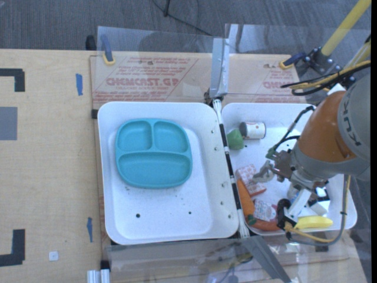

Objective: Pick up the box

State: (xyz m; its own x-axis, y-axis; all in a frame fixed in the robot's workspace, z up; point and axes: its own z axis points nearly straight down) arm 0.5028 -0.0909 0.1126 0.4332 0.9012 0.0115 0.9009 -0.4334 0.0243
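Note:
A small red-and-white box [245, 174] lies in the right bin [232, 114], near its left wall. My gripper [265, 171] hangs low over this bin, right beside the box's right edge, and whether it touches the box I cannot tell. The grey and orange arm [324, 137] comes in from the right and covers the bin's right half.
A teal divided plate [154, 153] lies in the left bin [165, 217]. In the right bin are a green object [234, 139], a white can on its side [254, 130], an orange carrot [244, 198], a red-and-white packet [266, 210] and a yellow item [313, 221].

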